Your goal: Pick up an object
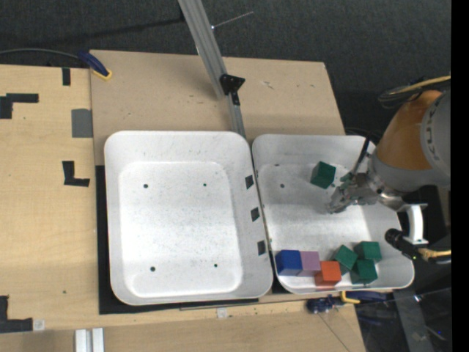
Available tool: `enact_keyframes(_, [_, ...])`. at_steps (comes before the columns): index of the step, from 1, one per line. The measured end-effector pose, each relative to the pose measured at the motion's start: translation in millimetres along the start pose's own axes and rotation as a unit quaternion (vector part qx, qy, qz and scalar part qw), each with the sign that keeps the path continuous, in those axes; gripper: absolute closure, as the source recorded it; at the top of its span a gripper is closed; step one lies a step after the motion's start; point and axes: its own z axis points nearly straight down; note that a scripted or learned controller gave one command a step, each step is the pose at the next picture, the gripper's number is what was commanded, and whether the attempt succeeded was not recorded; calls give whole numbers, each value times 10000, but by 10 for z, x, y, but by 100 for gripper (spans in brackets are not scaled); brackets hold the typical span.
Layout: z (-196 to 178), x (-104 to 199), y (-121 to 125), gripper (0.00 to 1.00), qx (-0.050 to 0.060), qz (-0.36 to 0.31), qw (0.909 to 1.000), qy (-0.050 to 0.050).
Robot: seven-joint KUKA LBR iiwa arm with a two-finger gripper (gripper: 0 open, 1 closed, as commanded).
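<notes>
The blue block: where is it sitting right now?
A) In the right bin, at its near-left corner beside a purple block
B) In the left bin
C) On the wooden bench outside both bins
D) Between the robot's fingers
A: the blue block lies in the right bin, at its lower-left corner in the camera view, right beside the purple block.

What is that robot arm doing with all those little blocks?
The robot arm is reaching into the right bin from the right side. Its gripper is down near a green block that sits alone, and nothing shows between its fingers. Along the bin's near edge lie more blocks: a blue block, a purple block, an orange block and three more green ones. The left bin sits beside it.
</notes>
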Motion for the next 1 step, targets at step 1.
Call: enact_keyframes(1, [-633,-9,20,100,-42,3,10000,-14])
